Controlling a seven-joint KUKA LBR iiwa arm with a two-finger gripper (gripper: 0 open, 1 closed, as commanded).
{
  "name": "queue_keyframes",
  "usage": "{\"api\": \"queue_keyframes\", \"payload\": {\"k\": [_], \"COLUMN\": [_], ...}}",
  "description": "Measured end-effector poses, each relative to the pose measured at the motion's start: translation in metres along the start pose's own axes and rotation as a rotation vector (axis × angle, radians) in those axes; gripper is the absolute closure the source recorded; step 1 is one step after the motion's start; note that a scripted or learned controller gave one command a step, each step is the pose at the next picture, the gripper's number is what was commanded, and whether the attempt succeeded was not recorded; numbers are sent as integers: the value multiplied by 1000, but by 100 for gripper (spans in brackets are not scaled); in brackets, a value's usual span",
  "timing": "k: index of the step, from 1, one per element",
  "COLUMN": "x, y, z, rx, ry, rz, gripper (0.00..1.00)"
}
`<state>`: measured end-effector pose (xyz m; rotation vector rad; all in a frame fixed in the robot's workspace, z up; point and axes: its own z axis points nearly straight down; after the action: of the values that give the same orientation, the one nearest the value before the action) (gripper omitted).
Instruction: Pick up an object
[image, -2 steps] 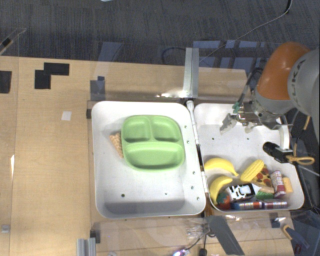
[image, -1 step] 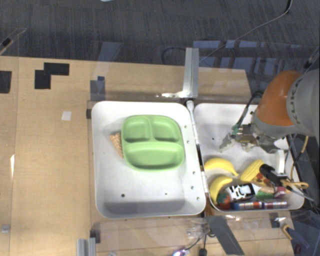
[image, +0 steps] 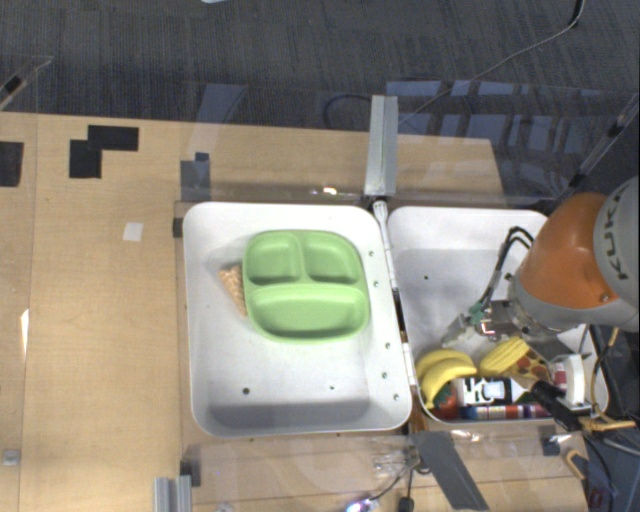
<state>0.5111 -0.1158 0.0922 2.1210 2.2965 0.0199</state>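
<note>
Camera view. Right bin (image: 440, 235): the objects sit piled in its lower right corner, at the lower right of the frame. Banana (image: 443, 368) on the left of the pile, a yellow ridged piece (image: 506, 353) (corn-like, cannot confirm) just right of it, a dark bottle-shaped item with a white label (image: 497, 390) lying along the bin's lower wall. Left bin (image: 205, 330): a green divided tray (image: 304, 283) at frame centre, with a tan textured item (image: 233, 288) touching its left edge.

Step in hand, as I judge it: descent onto the pile for a grasp. To do it well, commit to a single piece. The banana lies on top with its left side free, so it looks the easiest target; straddle its body across the curve and stay off the bin wall and the neighbouring pieces.

Gripper (image: 487, 322): sits low over the pile, just above the yellow piece, under the orange wrist band (image: 565, 262). Cables and wrist body hide it, so I cannot tell how wide it stands, nor whether it touches or holds anything.
</note>
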Motion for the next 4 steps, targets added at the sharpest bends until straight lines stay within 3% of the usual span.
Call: {"api": "queue_keyframes", "payload": {"k": [1,2,3,4], "x": [3,2,25,24], "y": [3,3,-14,3], "z": [-11,-12,-2,1], "rx": [-5,-6,-10,5], "ry": [5,4,-8,3], "rz": [-2,-2,-155,175], "gripper": [100,0,0,0]}}
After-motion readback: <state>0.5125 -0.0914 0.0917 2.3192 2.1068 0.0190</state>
